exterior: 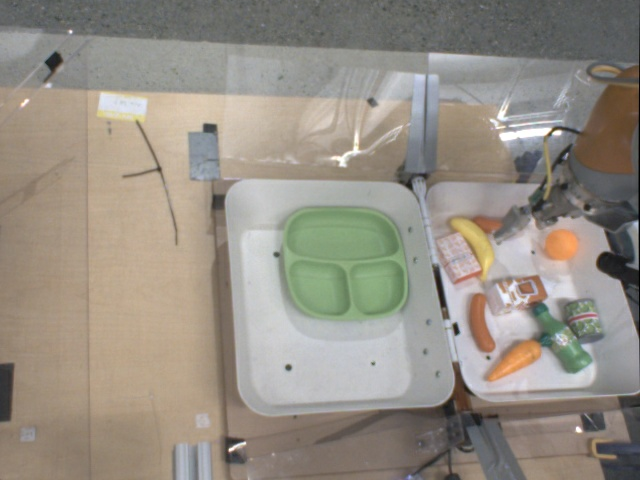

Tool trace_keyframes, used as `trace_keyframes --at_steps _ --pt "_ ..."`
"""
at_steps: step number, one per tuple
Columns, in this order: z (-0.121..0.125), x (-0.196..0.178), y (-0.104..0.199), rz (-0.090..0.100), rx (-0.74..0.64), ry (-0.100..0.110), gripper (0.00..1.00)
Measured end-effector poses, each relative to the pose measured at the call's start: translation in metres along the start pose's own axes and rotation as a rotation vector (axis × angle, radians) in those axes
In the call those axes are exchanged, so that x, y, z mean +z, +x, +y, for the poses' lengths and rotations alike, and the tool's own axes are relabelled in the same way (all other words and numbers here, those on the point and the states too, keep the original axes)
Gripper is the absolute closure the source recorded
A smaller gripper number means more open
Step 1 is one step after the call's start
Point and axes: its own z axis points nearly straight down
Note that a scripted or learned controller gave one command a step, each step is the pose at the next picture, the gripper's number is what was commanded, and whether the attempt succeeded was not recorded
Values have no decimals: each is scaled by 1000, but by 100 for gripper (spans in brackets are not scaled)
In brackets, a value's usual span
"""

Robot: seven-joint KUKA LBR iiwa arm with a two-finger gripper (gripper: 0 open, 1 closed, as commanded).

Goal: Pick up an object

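Though labelled, green can (584,320) print stays unreadable.

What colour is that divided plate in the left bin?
Light green. The divided plate shows plainly in the camera view, lying flat in the left bin.

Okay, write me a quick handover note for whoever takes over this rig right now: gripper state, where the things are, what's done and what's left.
Gripper: at the back of the right bin, low beside the banana's far end; nothing visibly held, open or shut not clear from this view.
Right bin holds: banana, orange ball, red-patterned card, small carton, sausage, carrot, green bottle, green can.
Left bin: green divided plate, nothing on it.
Done: arm is over the right bin.
Left: grasp and lift one object; nothing is lifted yet.
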Motion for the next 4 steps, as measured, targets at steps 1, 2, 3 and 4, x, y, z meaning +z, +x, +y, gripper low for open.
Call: trace_keyframes --at_steps 1,2,3,4 --pt "-3 10 -55 22 367 14 0" --pt "22 17 13 10 200 20 0" --pt "-86 14 57 8 -55 9 0" --pt "-83 0 55 3 -54 0 100"
